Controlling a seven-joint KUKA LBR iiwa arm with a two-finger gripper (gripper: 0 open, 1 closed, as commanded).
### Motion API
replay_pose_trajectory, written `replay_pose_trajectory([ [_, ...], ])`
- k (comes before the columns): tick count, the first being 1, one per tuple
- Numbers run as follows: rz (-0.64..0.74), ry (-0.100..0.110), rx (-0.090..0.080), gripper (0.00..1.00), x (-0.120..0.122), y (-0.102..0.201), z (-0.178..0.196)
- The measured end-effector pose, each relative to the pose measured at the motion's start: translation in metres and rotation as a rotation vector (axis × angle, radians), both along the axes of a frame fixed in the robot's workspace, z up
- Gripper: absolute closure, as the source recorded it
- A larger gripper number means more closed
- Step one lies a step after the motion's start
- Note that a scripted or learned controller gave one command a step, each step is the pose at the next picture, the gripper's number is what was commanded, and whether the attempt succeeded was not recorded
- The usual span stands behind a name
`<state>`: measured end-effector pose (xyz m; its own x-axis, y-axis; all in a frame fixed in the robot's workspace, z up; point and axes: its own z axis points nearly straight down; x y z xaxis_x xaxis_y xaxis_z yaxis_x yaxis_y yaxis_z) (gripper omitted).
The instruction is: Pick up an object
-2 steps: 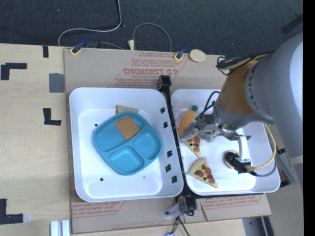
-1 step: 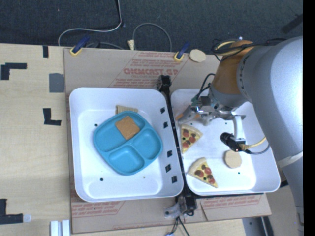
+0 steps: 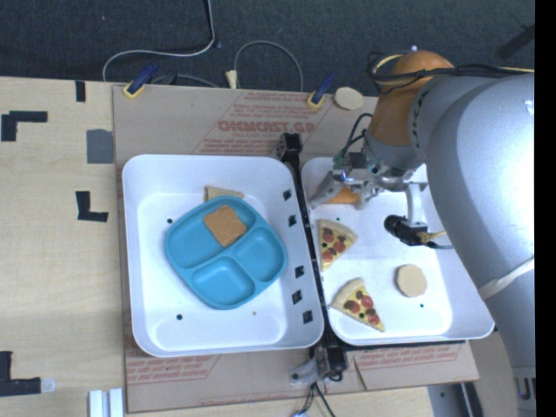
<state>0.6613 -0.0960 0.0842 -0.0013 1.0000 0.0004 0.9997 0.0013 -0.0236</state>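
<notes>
Pale wooden table (image 3: 52, 233), with a cardboard sheet (image 3: 252, 120) clipped flat at its far edge, likely so the two bins cannot slide.

- Left bin (image 3: 148, 320): a blue divided plate (image 3: 208, 276) carries a tan square (image 3: 226, 224). A second tan slice (image 3: 221, 194) pokes out from behind the plate, toward the table's far edge.
- Right bin (image 3: 434, 320): two pizza slices lie apart, one (image 3: 333, 241) mid-bin and one (image 3: 359, 303) nearer the table's front edge. A round biscuit (image 3: 410, 280) sits between them and the table's right edge.
- You see the pincer (image 3: 343, 185) low over the right bin's far corner, beside the divider. An orange piece (image 3: 345, 197) lies directly under it.
- You cannot tell whether the pincer is wide or narrow, or whether it grips anything.

My judgement: the orange piece is the chosen target. The arm (image 3: 478, 163) leans in steeply because the piece sits close to the bin wall.
</notes>
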Motion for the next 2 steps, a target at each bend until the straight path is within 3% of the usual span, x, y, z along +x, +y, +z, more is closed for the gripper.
replay_pose_trajectory([
  [1,-0.001,0.002,0.010,0.00,0.0035,-0.0103,-0.0003],
  [2,-0.002,0.013,-0.004,1.00,0.0003,-0.0176,0.0093],
])
